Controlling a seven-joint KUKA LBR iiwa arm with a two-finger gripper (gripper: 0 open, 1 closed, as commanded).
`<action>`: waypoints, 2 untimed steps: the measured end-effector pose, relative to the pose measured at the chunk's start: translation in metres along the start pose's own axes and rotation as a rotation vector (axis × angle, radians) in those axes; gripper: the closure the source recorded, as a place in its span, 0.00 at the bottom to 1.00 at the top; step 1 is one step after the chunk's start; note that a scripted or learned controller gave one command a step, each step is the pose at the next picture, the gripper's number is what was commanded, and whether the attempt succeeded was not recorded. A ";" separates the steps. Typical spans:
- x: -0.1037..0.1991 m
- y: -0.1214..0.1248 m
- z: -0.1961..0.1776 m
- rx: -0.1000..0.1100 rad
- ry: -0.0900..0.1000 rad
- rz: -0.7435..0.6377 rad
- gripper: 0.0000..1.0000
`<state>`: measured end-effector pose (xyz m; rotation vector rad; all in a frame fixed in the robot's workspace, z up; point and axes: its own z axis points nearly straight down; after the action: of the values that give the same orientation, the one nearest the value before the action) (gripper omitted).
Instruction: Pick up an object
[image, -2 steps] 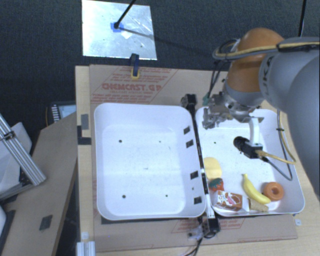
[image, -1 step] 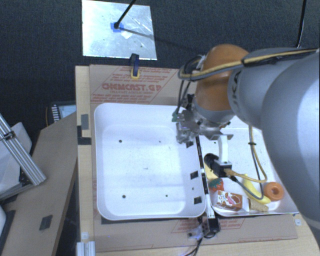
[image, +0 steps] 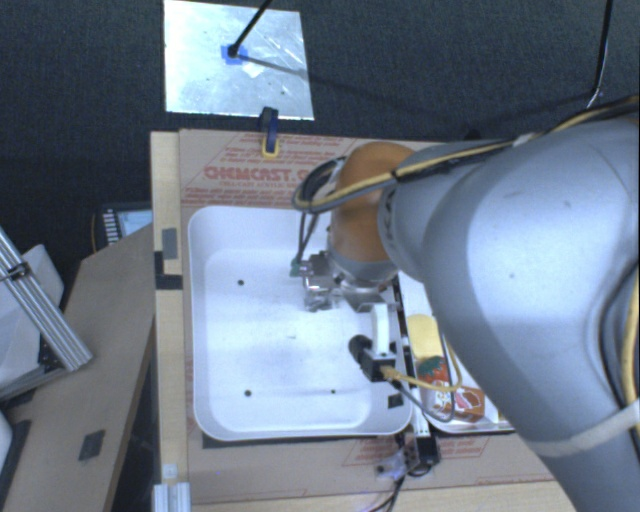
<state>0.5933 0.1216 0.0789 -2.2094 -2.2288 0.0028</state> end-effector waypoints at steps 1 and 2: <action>-0.003 0.001 -0.005 -0.004 -0.001 0.007 0.00; -0.003 0.002 -0.016 -0.005 0.000 0.006 1.00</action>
<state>0.5951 0.1184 0.0948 -2.2187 -2.2247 -0.0027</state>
